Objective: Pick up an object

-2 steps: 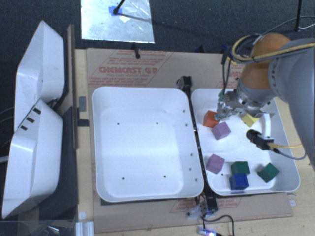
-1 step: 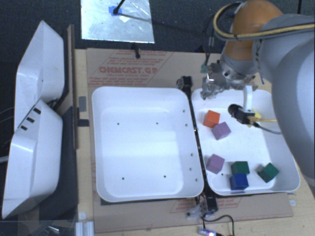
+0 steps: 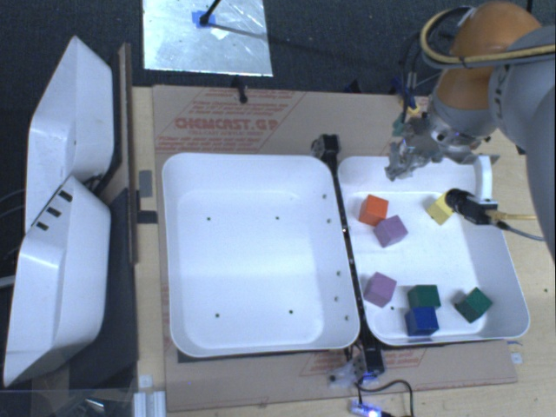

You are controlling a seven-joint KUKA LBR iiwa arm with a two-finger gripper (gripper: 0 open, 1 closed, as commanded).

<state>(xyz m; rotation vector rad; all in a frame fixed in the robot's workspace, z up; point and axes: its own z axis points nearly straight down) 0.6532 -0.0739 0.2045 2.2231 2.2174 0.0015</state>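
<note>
Poised above the far edge of the right-hand shallow white plastic bin (image 3: 499, 272), the grey two-finger gripper (image 3: 401, 168), nothing visibly between its fingers and their spread too small to judge, with the grey arm and its orange band (image 3: 491, 24) bent in from the right. Approach stage, by the look of it, no block yet taken. Next: a descent toward the small orange cube (image 3: 374, 208) just inside that bin, purple block (image 3: 391, 230) beside it, yellow block (image 3: 440, 208) further right.
</note>
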